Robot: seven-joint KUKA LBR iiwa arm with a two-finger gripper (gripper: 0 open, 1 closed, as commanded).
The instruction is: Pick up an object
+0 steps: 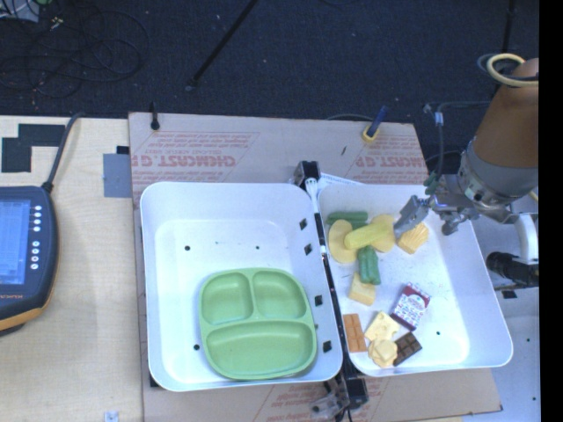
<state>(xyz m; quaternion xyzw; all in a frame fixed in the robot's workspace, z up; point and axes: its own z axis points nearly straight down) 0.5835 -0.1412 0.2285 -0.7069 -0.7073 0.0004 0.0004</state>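
The yellow block (413, 238) lies near the right bin's (475, 323) back edge, just beside the yellow and green toy pile (361, 240). I judge I'm in the approach step; next I must descend squarely over it. My gripper (431, 214) hovers above it, fingers spread, holding nothing, arm (506, 139) reaching from the right.
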